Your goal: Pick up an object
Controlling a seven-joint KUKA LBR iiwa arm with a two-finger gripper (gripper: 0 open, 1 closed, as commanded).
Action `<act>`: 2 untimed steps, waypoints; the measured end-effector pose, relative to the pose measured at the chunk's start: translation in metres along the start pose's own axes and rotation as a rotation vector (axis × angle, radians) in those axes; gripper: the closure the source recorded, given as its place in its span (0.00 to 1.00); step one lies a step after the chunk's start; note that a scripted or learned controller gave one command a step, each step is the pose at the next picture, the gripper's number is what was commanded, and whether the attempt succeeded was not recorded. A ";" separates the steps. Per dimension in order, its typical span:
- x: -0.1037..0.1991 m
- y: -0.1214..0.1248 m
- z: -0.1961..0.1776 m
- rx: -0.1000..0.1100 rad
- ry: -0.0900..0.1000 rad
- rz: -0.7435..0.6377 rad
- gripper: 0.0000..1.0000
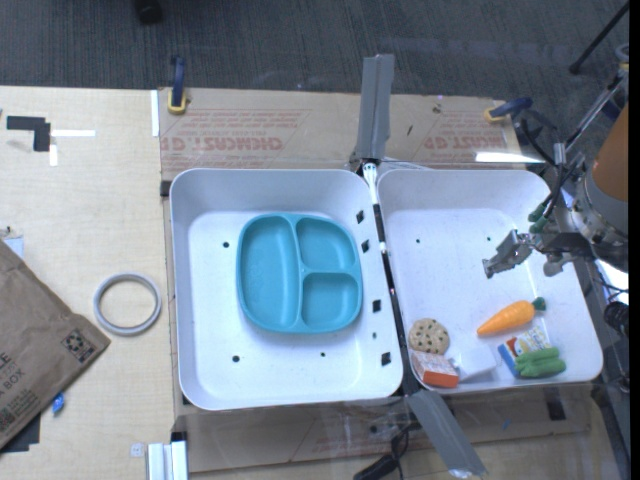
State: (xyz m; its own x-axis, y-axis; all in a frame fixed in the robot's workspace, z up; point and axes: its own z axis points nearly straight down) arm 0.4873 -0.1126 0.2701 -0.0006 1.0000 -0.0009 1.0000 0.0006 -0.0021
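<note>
The gripper (522,256) hangs over the right bin (455,203) with jaws apart and empty, and the toy carrot (510,316) lies just below it toward the bin's near side, its long axis slanting up to the right.

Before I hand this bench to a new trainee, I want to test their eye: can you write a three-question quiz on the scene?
1. True or false: the teal divided plate lies in the left bin.
2. Which item sits nearest the carrot? A) cookie B) green item C) tape ring
3. Fill in: the gripper hovers over the ___ bin.

Key: 1 true; 2 B; 3 right.
</note>
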 end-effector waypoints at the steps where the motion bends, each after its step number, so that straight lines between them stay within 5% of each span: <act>1: -0.050 -0.010 0.090 0.001 0.001 0.079 0.00; 2: -0.066 -0.010 0.179 0.001 0.001 -0.028 0.00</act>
State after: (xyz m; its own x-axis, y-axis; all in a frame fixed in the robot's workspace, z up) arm 0.4766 -0.1792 0.0908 -0.0289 0.9996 0.0005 0.9996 0.0289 -0.0027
